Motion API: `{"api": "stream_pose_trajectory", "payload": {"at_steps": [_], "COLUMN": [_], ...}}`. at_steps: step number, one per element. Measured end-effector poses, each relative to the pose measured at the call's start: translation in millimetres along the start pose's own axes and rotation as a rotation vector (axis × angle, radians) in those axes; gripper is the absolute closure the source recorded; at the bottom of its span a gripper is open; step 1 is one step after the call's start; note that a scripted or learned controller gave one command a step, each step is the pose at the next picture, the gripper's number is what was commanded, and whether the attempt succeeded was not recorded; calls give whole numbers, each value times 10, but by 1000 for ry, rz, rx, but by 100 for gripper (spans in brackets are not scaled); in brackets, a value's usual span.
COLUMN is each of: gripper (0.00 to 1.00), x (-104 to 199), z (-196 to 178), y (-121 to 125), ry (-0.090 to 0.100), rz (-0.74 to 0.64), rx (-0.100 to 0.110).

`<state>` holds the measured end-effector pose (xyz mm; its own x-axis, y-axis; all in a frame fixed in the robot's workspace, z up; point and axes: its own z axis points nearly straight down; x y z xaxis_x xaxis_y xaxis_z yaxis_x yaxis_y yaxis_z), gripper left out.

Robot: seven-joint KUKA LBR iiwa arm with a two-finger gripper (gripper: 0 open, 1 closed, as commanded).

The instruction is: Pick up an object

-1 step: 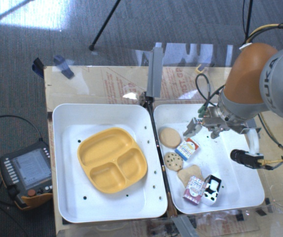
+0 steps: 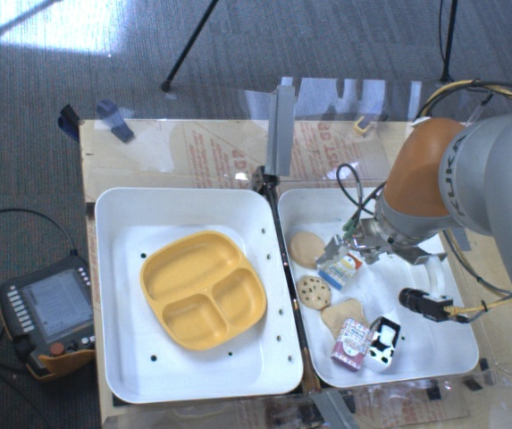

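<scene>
My gripper (image 2: pixel 341 247) reaches down into the right bin (image 2: pixel 448 347), right over a small white carton with red and blue print (image 2: pixel 343 269) and touching or nearly touching its top. A plain tan round cookie (image 2: pixel 306 248) lies just left of it. Below that are a chocolate-chip cookie (image 2: pixel 314 291) and a tan toast-shaped piece (image 2: pixel 343 314). A pink carton (image 2: pixel 351 343) and a black-and-white carton (image 2: pixel 384 340) lie side by side near the bin's front.
The left bin (image 2: pixel 121 356) holds a yellow divided plate (image 2: pixel 204 289). A black cylinder on a yellow cable (image 2: pixel 422 302) hangs over the right bin's right side. The grey and orange arm (image 2: pixel 434 181) covers the bin's far right corner.
</scene>
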<state>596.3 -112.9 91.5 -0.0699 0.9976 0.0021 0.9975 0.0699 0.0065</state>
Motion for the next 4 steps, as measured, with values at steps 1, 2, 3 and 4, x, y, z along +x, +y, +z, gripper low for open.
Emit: {"api": "stream_pose_trajectory", "payload": {"at_steps": [1,2,3,4], "gripper": [100,0,0,0], "x": [-46,-48,245,-21], "z": [-89,-89,-7,-68], "y": [17,16,-774,-1213], "ry": [-5,-5,-1,1], "rz": [7,7,-102,234], "rx": [-4,-4,-4,14]}}
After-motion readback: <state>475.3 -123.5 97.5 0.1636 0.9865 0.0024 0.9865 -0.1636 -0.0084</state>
